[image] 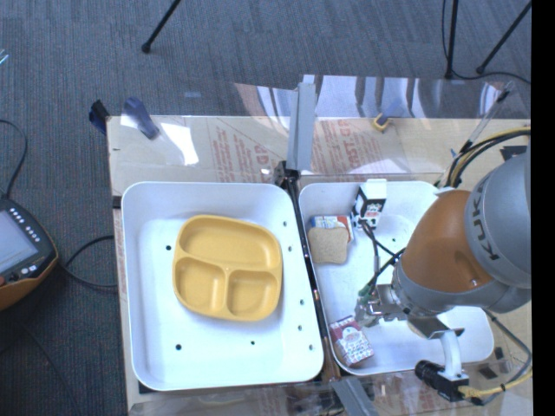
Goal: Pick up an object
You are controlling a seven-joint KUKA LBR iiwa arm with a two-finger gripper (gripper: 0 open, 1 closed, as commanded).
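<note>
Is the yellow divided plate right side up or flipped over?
Right side up: the yellow plate lies flat in the left bin, its three compartments facing up.

two white bins [139, 232], grey carpet [78, 50], tripod legs [169, 16]

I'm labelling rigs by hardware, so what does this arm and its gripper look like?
The bulky rounded grey arm carries a broad orange band above the wrist and dark lettering on its grey shell. Thin black cables run along it towards the small metallic gripper, and yellow and black cables loop behind.
</note>
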